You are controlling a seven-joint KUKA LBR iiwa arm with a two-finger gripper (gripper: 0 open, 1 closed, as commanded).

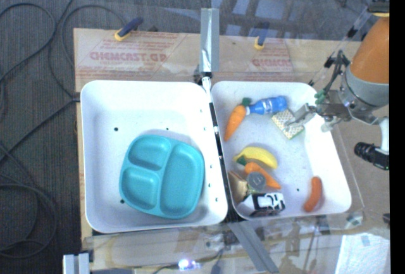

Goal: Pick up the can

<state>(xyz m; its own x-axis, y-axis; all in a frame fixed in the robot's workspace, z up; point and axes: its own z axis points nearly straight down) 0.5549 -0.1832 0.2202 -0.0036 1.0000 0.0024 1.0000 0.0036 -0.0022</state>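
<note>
Can (pixel 256 182), a small grey-topped one, is lying in the right bin (pixel 329 159), toward that bin's near edge, wedged among other items. Just beyond the can a banana (pixel 256 155) is resting, and an orange carrot-like piece (pixel 264 175) is touching the can's far side. A black-and-white object (pixel 268 202) is sitting right in front of the can. Farther from the can, a carrot (pixel 235 121) and a blue bottle (pixel 267 105) are lying near the bin's far wall, and a sausage (pixel 312 193) is lying to the can's right. The gripper (pixel 302 116) is hovering well apart from the can, over a checkered packet (pixel 290 124); whether its fingers are spread or closed I cannot tell. A teal divided plate (pixel 163 176) is sitting in the left bin (pixel 107 114).
</note>
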